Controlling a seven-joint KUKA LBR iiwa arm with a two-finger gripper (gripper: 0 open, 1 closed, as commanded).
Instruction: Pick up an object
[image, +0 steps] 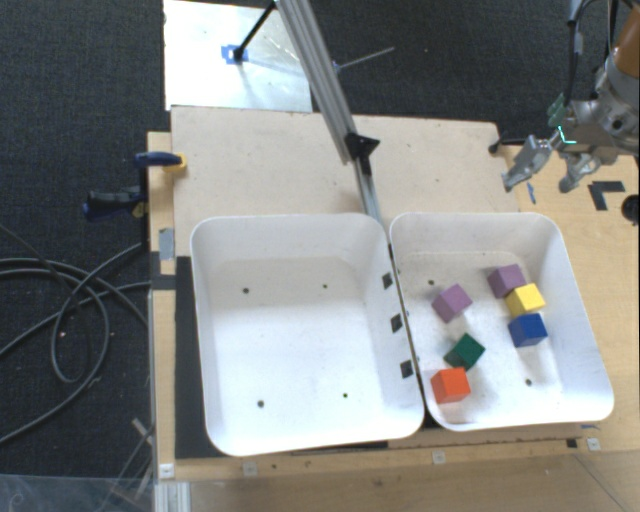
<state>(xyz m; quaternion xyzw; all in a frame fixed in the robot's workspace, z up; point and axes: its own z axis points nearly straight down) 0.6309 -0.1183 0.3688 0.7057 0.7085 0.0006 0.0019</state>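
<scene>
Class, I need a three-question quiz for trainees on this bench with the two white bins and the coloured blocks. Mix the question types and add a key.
1. True or false: the pincer holds a block.
2. How many blocks lie in the right bin?
3. Which block sits nearest the orange block? A) blue block B) green block C) yellow block

Key: 1 false, it hangs above the bin's far rim with nothing between its fingers; 2 six; 3 B.

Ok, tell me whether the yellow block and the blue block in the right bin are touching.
Cannot tell. In the camera view the yellow block sits directly above the blue block, their edges meeting with no white bin floor between them, but the slanted angle could hide a slight gap.
</scene>
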